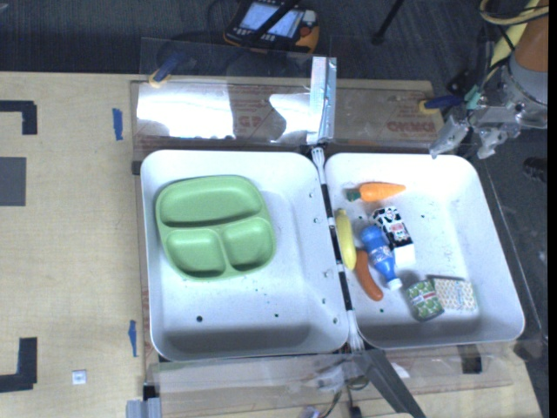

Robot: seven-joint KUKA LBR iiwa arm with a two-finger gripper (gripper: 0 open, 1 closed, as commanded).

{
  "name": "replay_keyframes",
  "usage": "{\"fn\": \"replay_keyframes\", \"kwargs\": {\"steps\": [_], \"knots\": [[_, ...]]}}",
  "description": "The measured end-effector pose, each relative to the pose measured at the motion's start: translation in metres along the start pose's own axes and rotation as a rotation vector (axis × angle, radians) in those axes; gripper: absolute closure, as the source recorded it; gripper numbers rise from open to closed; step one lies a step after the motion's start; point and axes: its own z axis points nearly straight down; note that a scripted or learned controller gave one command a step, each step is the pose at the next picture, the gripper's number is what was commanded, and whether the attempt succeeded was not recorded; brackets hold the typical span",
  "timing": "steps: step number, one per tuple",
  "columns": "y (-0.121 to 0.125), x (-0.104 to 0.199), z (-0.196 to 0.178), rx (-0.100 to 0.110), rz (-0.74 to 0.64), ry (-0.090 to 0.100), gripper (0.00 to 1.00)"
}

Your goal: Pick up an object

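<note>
The right bin holds several small items. Among them are an orange carrot, a black-and-white carton, a yellow banana, a blue bottle, an orange sausage, a green carton and a patterned packet. My gripper hangs above the bin's far right corner, away from all the items. It is open with nothing between its fingers.
A green divided plate lies in the left bin. A raised divider runs between the bins. A clear panel stands behind them. Cables and a handheld pendant lie on the floor beyond.
</note>
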Motion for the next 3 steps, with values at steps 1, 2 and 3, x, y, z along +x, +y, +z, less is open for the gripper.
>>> {"fn": "replay_keyframes", "kwargs": {"steps": [1, 2, 3], "knots": [[-0.006, 0.076, 0.108, -0.001, -0.104, 0.0, 0.0], [-0.042, 0.08, 0.155, -0.005, -0.194, -0.001, 0.0], [-0.041, 0.08, 0.143, -0.01, -0.193, -0.001, 1.0]]}}
